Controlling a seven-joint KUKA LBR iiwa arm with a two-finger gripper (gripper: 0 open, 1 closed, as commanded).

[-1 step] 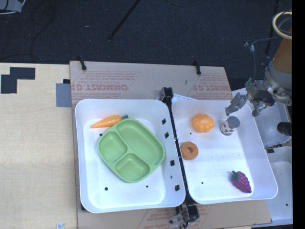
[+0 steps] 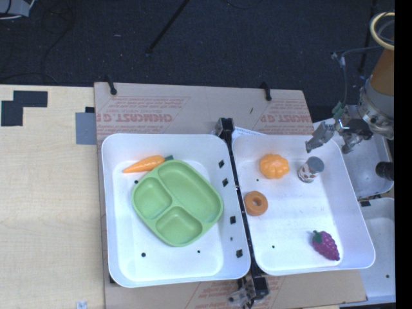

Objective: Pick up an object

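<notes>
Gripper [image 2: 335, 136]: at the upper right corner of the right bin [image 2: 351, 192], over its rim; two grey fingers spread apart, nothing between them. The grey arm [image 2: 380, 105] with orange band enters from the right edge.

Small can [image 2: 309, 170]: nearest the gripper, just below and left of it, in the right bin's upper right part; appears to stand upright, dark top facing up, well clear of the fingers.

Orange pumpkin-like fruit [image 2: 274, 166]: left of the can, near but apart; rounded, no clear long axis.

Doughnut-shaped ring [image 2: 256, 203]: lying flat, close to the right bin's left wall.

Purple grape bunch [image 2: 326, 245]: lower right of the right bin, near the rim; long axis runs diagonally from upper left to lower right, stem end upper left.

Open room: the centre and lower left floor of the right bin are bare white, leaving space round each item.

Left bin [image 2: 119, 237]: holds a green divided plate [image 2: 177, 202], tilted diagonally, filling most of the floor. A carrot [image 2: 145, 164] lies just beside the plate's upper left edge, long axis near horizontal, tip to the left, green end to the right.

Surface: both bins sit side by side on printed cardboard [image 2: 161, 111], clamped together at the middle; pale wooden bench [image 2: 45, 205] to the left; dark floor with cables behind.
</notes>
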